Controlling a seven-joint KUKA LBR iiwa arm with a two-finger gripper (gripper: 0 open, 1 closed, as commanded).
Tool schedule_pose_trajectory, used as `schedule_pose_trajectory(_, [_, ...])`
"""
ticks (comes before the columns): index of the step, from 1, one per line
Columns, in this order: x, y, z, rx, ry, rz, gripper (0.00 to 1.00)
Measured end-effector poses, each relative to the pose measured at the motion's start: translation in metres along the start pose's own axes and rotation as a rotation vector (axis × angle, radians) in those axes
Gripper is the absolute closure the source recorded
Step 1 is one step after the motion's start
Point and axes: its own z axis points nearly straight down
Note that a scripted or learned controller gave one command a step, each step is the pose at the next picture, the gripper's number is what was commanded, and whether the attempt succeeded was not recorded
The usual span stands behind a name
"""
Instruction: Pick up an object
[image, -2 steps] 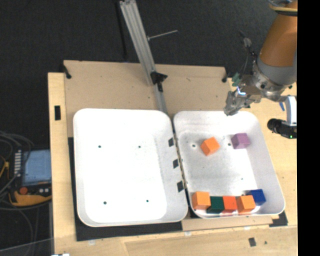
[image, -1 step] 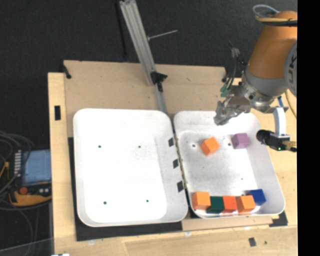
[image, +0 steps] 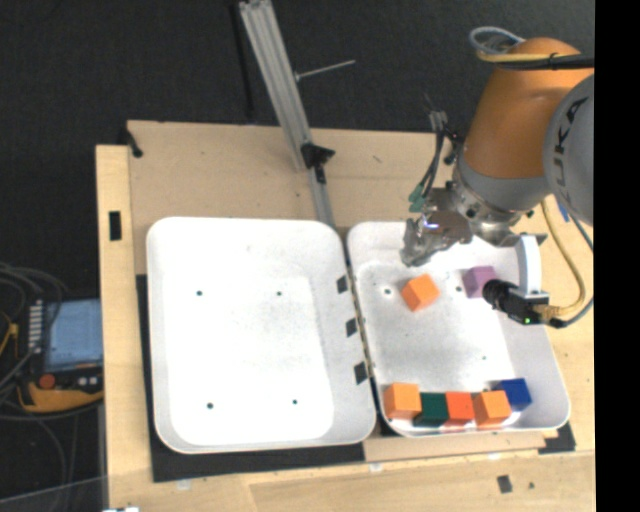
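An orange block (image: 421, 292) lies loose in the upper part of the right bin (image: 455, 340), just below my gripper (image: 420, 245). The gripper hangs over the bin's back edge with nothing visibly held. A purple block (image: 479, 280) sits to the right of the orange one. Along the bin's front edge stands a row: an orange block (image: 403, 399), a green block (image: 433, 408), a red-orange block (image: 460, 406), another orange block (image: 491, 405) and a blue block (image: 515, 392).
The left bin (image: 245, 330) sits beside the right one, joined by black clips (image: 352, 325). A slanted metal rail (image: 290, 110) rises behind the bins. A black fitting with a cable (image: 515, 300) overhangs the right bin's right side.
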Motion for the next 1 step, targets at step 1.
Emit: schedule_pose_trajectory(1, [0.0351,-0.0286,0.0113,0.002,-0.001,0.001,1.0])
